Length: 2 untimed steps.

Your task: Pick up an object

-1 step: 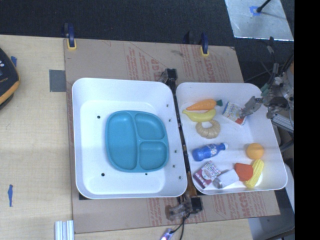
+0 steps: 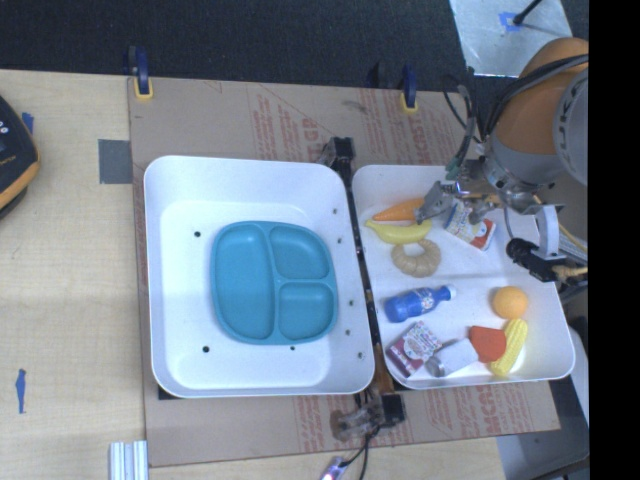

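My gripper point(image 2: 441, 204) hangs low over the back of the right bin point(image 2: 560, 366), at the right end of an orange carrot point(image 2: 399, 210) and just above a yellow banana point(image 2: 400, 233). A small white and red carton point(image 2: 481, 233) lies right beside it. Further forward in that bin are a beige ring point(image 2: 416, 258), a blue bottle point(image 2: 417, 302), an orange ball point(image 2: 510, 302), a yellow corn cob point(image 2: 514, 346), a red wedge point(image 2: 486, 341) and a red and white packet point(image 2: 412, 346). I see nothing lifted off the bin floor.
The left bin point(image 2: 170, 363) holds a blue divided plate point(image 2: 275, 280). Clamps point(image 2: 340, 151) sit between the bins at the back and front. The grey arm with its orange band point(image 2: 535, 98) comes in from the upper right.
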Tool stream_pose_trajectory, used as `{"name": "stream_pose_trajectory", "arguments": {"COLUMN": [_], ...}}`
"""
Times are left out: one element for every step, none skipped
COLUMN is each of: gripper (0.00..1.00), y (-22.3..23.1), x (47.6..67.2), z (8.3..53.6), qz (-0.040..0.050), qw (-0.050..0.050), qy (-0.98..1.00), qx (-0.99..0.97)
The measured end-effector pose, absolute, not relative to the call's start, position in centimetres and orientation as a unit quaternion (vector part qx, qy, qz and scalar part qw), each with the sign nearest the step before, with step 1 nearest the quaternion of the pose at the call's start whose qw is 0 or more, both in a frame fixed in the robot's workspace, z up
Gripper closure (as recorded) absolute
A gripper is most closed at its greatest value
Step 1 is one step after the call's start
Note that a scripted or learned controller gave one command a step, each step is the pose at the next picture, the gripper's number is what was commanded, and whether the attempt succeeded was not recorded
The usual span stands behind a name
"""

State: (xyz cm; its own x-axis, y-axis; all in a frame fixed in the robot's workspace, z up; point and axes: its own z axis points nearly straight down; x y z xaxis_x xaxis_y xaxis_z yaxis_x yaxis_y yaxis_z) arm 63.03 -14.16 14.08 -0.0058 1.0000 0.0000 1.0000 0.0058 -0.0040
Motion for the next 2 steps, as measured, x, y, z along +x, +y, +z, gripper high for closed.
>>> {"name": "stream_pose_trajectory", "arguments": {"gripper": [0.00,0.00], "y": [-16.0,-13.5], "x": [65.6,58.8], "z": [9.5,9.6], "qz": [0.0028,-0.0006], "qw": [0.003,-0.004], "qy": [-0.710,-0.709], "qx": [-0.704,-0.705]}}
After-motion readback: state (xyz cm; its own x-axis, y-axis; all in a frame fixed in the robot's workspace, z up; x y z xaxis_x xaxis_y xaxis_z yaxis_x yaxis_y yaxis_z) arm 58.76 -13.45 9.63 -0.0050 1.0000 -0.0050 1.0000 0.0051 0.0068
